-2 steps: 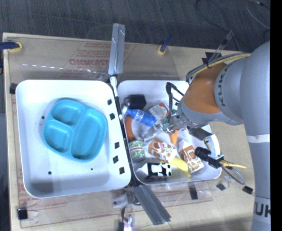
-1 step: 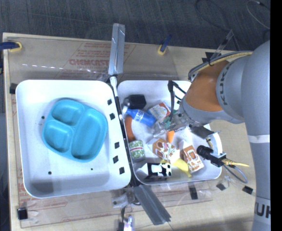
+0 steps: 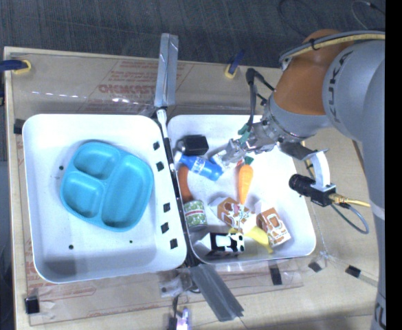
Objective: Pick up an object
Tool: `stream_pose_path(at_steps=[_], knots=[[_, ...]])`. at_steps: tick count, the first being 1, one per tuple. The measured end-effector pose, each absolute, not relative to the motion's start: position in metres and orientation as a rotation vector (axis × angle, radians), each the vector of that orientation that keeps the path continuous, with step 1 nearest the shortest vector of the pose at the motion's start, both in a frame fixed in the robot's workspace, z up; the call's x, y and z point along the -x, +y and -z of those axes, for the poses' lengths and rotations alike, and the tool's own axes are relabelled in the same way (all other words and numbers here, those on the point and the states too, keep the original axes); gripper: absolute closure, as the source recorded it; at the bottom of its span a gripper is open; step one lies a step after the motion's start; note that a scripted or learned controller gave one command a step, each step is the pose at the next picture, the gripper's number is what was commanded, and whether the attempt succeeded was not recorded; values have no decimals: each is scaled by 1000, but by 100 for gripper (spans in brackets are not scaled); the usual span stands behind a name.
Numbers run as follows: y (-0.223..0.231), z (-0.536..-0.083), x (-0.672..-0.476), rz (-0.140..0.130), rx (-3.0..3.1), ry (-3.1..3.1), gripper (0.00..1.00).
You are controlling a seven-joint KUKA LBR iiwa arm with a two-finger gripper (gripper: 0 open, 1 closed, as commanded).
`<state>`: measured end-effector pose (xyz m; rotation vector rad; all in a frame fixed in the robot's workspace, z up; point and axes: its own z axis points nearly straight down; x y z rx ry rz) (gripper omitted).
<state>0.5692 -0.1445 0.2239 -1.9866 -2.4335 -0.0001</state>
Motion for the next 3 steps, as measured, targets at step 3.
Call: stream_pose_path(at_steps=[3], knots=[[-188,-190,-615,0,2040,-2389,0]])
